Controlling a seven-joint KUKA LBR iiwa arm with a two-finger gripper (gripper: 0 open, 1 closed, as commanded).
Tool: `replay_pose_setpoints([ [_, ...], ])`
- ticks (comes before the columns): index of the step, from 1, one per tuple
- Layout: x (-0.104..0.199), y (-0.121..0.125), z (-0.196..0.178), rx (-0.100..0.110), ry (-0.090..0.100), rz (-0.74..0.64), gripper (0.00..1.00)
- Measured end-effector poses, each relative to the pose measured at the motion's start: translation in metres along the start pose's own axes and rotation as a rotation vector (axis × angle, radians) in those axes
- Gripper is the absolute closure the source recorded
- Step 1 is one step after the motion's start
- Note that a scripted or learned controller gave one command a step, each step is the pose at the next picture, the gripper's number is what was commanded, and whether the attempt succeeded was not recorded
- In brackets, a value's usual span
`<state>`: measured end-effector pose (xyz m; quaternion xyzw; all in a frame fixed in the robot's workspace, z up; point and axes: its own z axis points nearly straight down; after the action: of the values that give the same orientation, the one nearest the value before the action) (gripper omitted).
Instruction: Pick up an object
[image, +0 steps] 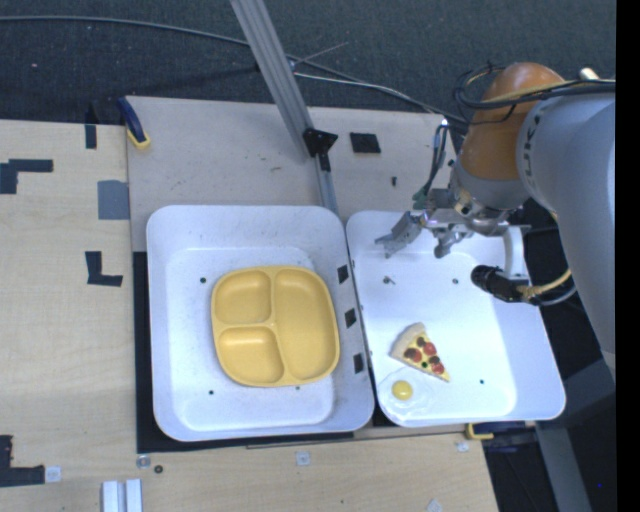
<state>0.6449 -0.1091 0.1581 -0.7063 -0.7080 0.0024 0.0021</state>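
Egg (401, 390) and pizza (421, 353) lie well below my gripper (420, 238); fingers spread, holding nothing. I should centre over pizza, descend straight, then close.

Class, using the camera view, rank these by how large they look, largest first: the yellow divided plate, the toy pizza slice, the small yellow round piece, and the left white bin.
1. Left white bin
2. Yellow divided plate
3. Toy pizza slice
4. Small yellow round piece

All four differ plainly in apparent size.
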Motion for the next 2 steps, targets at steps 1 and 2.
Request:
replay_pose_setpoints([
  [1, 0.006, -0.004, 0.046, -0.001, 0.000, 0.001, 0.00],
  [2, 0.007, -0.003, 0.033, -0.003, 0.000, -0.001, 1.00],
])
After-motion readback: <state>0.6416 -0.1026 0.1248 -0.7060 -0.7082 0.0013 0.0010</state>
